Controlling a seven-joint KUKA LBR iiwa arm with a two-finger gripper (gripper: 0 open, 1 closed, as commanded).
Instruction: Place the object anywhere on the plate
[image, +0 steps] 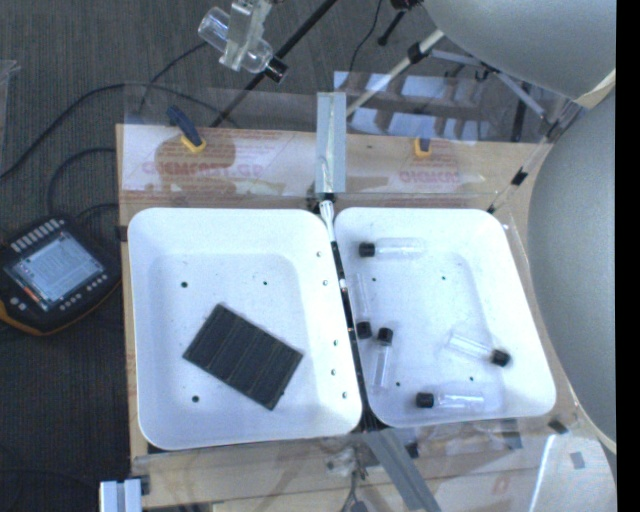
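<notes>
Camera view, looking down: you've got two shallow white bins side by side on the desk (250, 165), which is a pale brown board with faded red print under a shiny clear sheet. Both bins are glossy plastic with rounded corners.

The left bin (160, 250) has the plate (243, 356) in it, a flat dark grey rectangle with ribs running along its surface. It lies turned at an angle on the bin floor, a bit toward the near side.

The right bin (520, 290) has the small stuff: clear tube-shaped vials with black caps, all lying on their sides. One vial (392, 247) is near the far edge and another vial (381, 360) is close to the divide. A third vial (476, 349) lies tilted toward the right, and a fourth vial (452, 401) is by the near wall. All of them are well apart from the plate.

The arm (540, 35) is a big smooth grey blur curving across the top right corner and down the right side, high over the right bin. As for the claw being spread or pressed together, you can't tell from this.

A grey pendant (50, 272) with a screen sits on the dark floor off to the left.
</notes>
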